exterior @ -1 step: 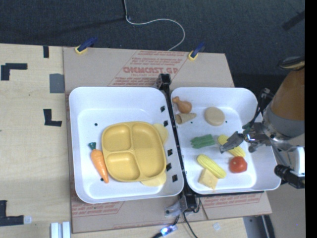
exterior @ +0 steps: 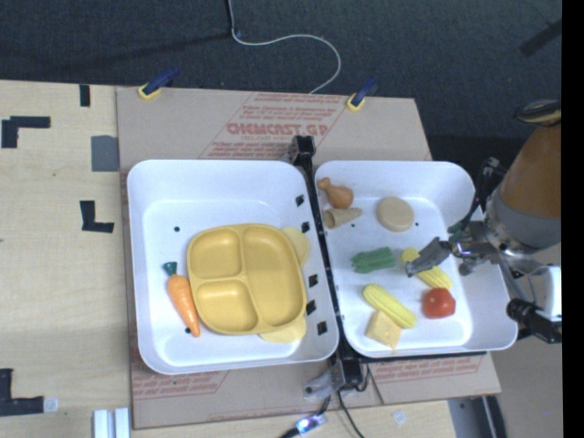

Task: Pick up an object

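My gripper (exterior: pixel 425 260) reaches in from the right over the right bin (exterior: pixel 456 179), its dark fingers low above a small yellow piece (exterior: pixel 436 276) near the bin's middle right. Nothing shows between the fingers. A red tomato (exterior: pixel 439 304) lies just below it, and a green vegetable (exterior: pixel 373 260) lies to its left. A corn cob (exterior: pixel 389 303) and a yellow wedge (exterior: pixel 384 329) sit toward the front. A beige round piece (exterior: pixel 395 213), a chicken drumstick (exterior: pixel 337 192) and a cone-shaped piece (exterior: pixel 341 216) lie at the back.
The left bin (exterior: pixel 146 190) holds a yellow divided plate (exterior: pixel 246 276), with an orange carrot (exterior: pixel 182 303) beside it on the left. A dark divider (exterior: pixel 319 245) runs between the bins. Cardboard lies under both bins, and a white cable crosses the dark floor behind.
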Robot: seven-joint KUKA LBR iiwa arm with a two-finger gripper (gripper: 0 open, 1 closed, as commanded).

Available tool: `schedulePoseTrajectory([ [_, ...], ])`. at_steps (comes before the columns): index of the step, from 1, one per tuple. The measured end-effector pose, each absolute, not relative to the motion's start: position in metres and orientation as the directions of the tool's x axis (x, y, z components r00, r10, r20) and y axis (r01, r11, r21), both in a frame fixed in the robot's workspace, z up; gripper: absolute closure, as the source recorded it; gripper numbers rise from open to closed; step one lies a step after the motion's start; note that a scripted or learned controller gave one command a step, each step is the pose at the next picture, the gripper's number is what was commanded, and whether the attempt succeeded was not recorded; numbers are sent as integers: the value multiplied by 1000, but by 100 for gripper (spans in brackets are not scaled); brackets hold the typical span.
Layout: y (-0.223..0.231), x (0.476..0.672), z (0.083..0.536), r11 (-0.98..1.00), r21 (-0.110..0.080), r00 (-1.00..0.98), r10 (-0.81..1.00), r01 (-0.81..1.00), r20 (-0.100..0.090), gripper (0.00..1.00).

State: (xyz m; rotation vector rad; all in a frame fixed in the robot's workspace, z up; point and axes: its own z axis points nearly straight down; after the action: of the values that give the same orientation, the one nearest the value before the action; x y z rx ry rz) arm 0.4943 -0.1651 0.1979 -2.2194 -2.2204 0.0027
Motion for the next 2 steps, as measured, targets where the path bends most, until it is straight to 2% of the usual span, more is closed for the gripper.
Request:
schedulePoseTrajectory([
  [1,-155,498,139,2,-7,-2,1000,1000,2,0],
  [2,-154,503,93,-2,12,2,1000,1000,2,0],
])
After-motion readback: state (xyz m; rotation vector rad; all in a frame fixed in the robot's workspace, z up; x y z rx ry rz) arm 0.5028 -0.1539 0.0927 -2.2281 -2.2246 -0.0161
